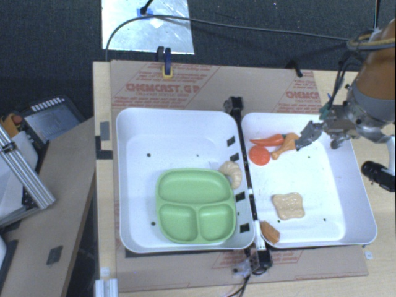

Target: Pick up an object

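The right bin [346,184] holds a long red-orange pepper [266,140], a tan-orange piece [285,145] beside it, a red round piece [259,156] and a slice of toast [288,205]. A small orange piece [270,231] lies at the bin's front left corner. My gripper [309,135] hangs low over the back of the right bin, just right of the tan-orange piece and close to it. Nothing shows as held. In the left bin [142,135] a cream curved piece [232,173] lies by a green divided plate [195,204].
The grey arm with its orange band [374,79] reaches in from the right over the right bin's back corner. A black divider [242,159] runs between the bins. A clamp [166,60] and a shiny sheet [147,16] sit behind the bench.
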Controlling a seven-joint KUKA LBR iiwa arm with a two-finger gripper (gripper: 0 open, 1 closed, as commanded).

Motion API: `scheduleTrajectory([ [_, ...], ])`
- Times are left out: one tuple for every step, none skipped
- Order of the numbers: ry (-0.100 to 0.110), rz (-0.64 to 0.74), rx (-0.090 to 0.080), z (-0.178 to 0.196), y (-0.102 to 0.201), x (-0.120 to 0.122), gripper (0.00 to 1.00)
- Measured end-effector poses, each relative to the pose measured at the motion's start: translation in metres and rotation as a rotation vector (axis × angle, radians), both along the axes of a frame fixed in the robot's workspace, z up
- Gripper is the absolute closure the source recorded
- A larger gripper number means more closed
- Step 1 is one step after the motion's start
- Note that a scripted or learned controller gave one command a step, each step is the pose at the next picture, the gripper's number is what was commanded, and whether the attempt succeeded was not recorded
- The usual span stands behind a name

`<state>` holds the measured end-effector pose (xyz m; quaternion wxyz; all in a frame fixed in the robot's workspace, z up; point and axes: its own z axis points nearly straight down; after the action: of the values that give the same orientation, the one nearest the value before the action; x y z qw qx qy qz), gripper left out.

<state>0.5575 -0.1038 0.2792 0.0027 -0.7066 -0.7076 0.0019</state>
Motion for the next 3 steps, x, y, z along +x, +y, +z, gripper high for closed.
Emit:
scheduleTrajectory([
  [-0.009,0.002,-0.001,0.004,0.000,0.002,0.00],
  [-0.005,0.000,-0.001,-0.038,-0.004,0.001,0.00],
  [-0.003,0.000,0.000,-0.100,0.001,0.001,0.00],
])
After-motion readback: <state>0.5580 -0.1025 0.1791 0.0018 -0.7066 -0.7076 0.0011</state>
